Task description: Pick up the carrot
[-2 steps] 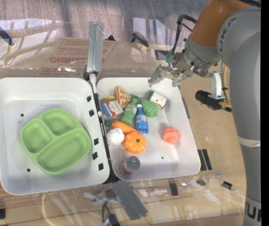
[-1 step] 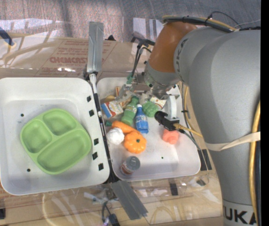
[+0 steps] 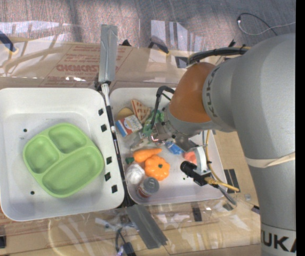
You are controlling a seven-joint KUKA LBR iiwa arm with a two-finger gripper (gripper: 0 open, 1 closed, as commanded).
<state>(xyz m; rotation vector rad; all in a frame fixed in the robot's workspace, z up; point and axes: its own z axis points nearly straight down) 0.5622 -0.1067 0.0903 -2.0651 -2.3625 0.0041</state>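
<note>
The orange carrot lies in the right bin, near its middle, just above an orange toy pumpkin. My gripper hangs directly over the bin, slightly above and to the right of the carrot, with the arm's orange band behind it. The gripper body hides its fingertips, and nothing shows between them.
The right bin also holds a small bottle at the front, a crackers box, a red and white packet, and blue and red items by the arm. A green divided plate sits in the left bin.
</note>
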